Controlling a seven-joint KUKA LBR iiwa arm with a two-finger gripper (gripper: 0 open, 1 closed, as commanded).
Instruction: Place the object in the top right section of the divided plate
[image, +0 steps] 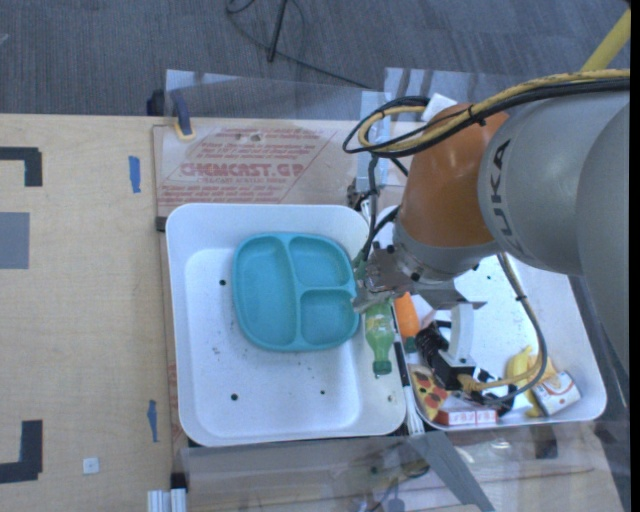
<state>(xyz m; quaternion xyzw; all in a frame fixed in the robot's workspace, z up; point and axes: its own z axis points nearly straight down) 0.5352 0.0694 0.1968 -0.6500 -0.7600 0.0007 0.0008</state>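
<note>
We see the teal divided plate (293, 291) lying open from above in the left bin (200, 330), with bare bin floor to its left and below. At its right edge, the arm (470, 190) and a green bottle (379, 340) crowd the bin wall. The right bin (585, 390) is cluttered with small items.

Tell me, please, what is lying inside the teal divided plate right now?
Nothing visible lies in the teal divided plate; its three sections look bare. The hand overlaps its right rim, with a green bottle just below, so that edge is hidden.
</note>
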